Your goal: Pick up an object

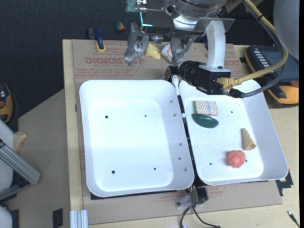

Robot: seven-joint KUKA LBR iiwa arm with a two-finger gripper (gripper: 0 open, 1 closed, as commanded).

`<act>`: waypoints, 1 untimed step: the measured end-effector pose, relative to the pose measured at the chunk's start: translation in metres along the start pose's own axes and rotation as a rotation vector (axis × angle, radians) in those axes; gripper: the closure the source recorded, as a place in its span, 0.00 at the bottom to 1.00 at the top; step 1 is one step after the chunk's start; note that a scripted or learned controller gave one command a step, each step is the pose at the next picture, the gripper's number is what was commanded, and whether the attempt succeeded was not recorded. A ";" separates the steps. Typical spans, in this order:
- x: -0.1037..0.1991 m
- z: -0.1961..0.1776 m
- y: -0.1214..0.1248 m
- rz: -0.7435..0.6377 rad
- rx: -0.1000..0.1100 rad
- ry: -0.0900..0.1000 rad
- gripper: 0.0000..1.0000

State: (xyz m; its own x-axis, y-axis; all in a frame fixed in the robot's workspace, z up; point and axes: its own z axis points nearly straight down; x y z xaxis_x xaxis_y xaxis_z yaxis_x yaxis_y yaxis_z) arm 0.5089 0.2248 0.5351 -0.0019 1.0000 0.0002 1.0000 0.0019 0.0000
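While your pincer (154, 49) is hanging open and empty above the bins' far edge, the objects are lying in the right bin (266, 127), where the box (205, 108) is touching the green piece (205, 121), so you are risking a crowded, slipping grasp.

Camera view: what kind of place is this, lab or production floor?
Most likely a robotics lab test bench. Two shallow white bins, left bin and right bin, sit on a cardboard sheet, with loose cables and a few small test items such as a pink ball.
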 end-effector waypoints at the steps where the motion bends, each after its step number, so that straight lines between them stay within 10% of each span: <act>1: -0.001 0.119 -0.032 0.001 0.015 -0.007 0.00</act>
